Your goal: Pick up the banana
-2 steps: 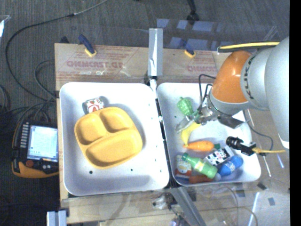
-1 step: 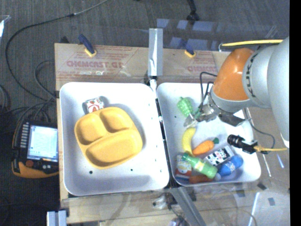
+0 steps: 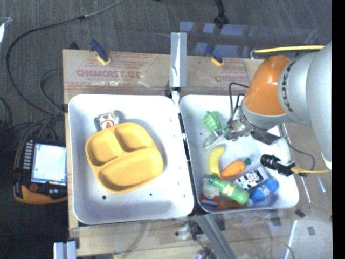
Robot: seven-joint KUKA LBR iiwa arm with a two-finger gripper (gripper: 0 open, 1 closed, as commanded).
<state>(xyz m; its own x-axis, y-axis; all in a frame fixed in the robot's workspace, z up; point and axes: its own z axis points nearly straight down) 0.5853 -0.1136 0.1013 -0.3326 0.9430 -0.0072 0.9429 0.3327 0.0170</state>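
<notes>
Fingers (image 3: 216,137): two slim metal fingers reaching left from the wrist into the right bin; they look slightly parted, with nothing seen between them, though the gap is small and hard to read.
Fingertips: just above the banana's upper end, near it; contact cannot be made out.
Banana (image 3: 216,159): yellow, lying in the right bin near its left wall, curved and running roughly top to bottom, free of the fingers.
Green toy (image 3: 212,121): pale green, just above the fingers, toward the bin's upper left.
Carrot (image 3: 234,169): orange, right beside the banana's lower right.
Green bottle (image 3: 232,190): lying tilted below the banana, over a red packet.
Blue item (image 3: 266,188): lower right of the bin, next to a black-and-white card.
Right bin (image 3: 194,104): white, shallow, holding all of the above.
Left bin (image 3: 81,109): holds a yellow divided plate (image 3: 125,156) and a small red-and-white can (image 3: 108,120) at the plate's upper left.
Arm (image 3: 272,88): orange band over the right bin's upper right.
Desk (image 3: 118,72): brown board under both bins.
</notes>
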